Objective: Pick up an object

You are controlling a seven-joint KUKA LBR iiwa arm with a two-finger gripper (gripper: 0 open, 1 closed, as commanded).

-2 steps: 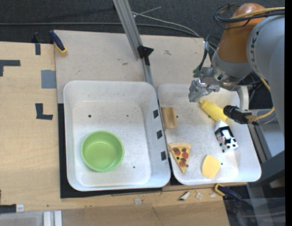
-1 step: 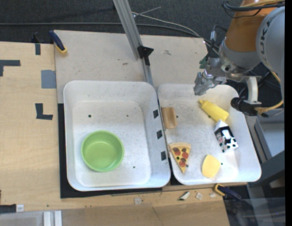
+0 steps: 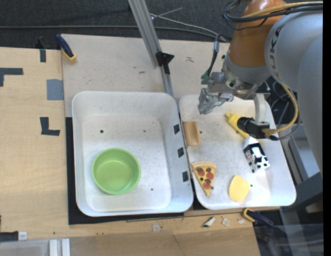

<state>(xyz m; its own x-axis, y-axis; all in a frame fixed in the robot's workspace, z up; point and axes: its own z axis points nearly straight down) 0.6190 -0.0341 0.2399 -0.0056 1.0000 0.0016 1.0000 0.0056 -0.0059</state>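
My gripper [image 3: 207, 106] hangs over the far left part of the right bin [image 3: 277, 193], with nothing visibly held. Just in front of it, a brown wooden block [image 3: 192, 133] lies against the bin's left wall. At the near left of the same bin is a toy pizza slice [image 3: 204, 177], and a flat yellow piece [image 3: 239, 189] lies to its right. A small black-and-white object [image 3: 256, 158] rests towards the bin's right side. A green bowl [image 3: 116, 170] sits upright in the left bin [image 3: 85, 108], at its near left.
A grey metal strut [image 3: 149, 33] slants down from the top to the gap between the bins. A yellow-tipped clamp [image 3: 66, 48] lies on the bench at the far left. Small scraps [image 3: 216, 221] sit in front of the right bin.
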